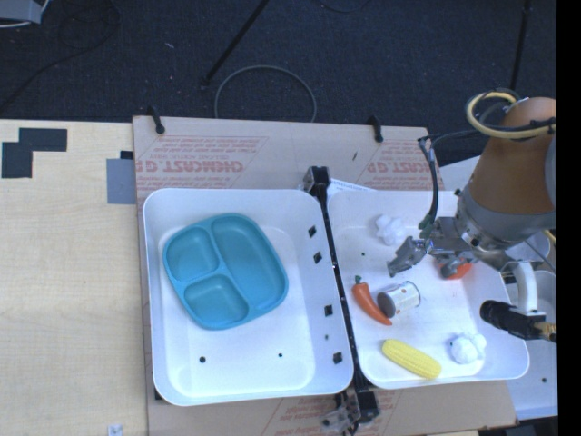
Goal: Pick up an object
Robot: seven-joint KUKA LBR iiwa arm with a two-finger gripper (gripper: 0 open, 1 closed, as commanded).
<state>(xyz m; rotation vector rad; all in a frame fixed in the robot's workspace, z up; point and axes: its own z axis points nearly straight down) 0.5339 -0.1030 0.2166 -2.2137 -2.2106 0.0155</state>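
Your claw (410, 254) hangs low over the right bin (508, 371); whether it's open or holding anything, you cannot tell. Just below it lies a small metal can (399, 296), probably light, stiff, slippery. Pinch it across the middle.

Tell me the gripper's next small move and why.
Probably lower the gripper slightly toward the small can lying just below it. The gripper hangs above the right bin with nothing seen between its fingers, and the can is the nearest thing, beside the carrot.
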